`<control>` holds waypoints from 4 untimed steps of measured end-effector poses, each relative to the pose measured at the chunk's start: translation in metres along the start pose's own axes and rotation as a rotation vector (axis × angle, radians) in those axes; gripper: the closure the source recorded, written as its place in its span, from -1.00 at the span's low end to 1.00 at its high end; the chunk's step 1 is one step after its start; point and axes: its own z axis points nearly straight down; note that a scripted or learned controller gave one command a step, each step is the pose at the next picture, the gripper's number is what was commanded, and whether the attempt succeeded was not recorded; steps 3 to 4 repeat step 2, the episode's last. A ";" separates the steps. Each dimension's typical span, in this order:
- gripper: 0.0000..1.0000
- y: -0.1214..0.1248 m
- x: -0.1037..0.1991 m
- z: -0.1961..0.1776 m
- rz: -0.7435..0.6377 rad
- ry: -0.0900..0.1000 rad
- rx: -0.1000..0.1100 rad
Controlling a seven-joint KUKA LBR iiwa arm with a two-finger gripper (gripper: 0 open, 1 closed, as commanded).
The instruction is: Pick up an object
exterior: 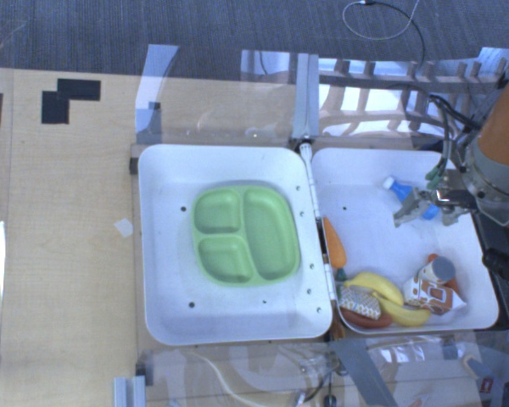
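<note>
The arm enters from the right side, and its gripper (417,208) is low over the upper part of the right bin (365,172). The grey fingers (405,213) point to the left and look spread apart, with nothing pinched between them. Just beside them, at their upper left, lies a small blue and white object (398,187), maybe a little bottle or tube; the view is too coarse to be sure. Another bit of blue (429,211) shows right at the fingers, and I cannot tell if it touches them or only lies under them.

The other things in the right bin are collected along its lower edge. A yellow banana (388,296) lies curved near the bottom rim. At its left end, touching it, is a round brown and red item (361,304) with a patterned top. To the right of the banana a small white and orange carton (433,289) with a grey cap is lying tilted. An orange carrot (334,242) lies along the left wall of this bin, pointing up and down.

In the left bin (165,253) a green divided plate (244,235) with three compartments lies in the middle.
</note>
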 end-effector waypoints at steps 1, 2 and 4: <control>1.00 0.002 0.001 -0.011 -0.004 -0.001 -0.005; 1.00 -0.006 0.041 -0.104 0.149 0.000 -0.005; 1.00 -0.006 0.041 -0.104 0.149 0.000 -0.005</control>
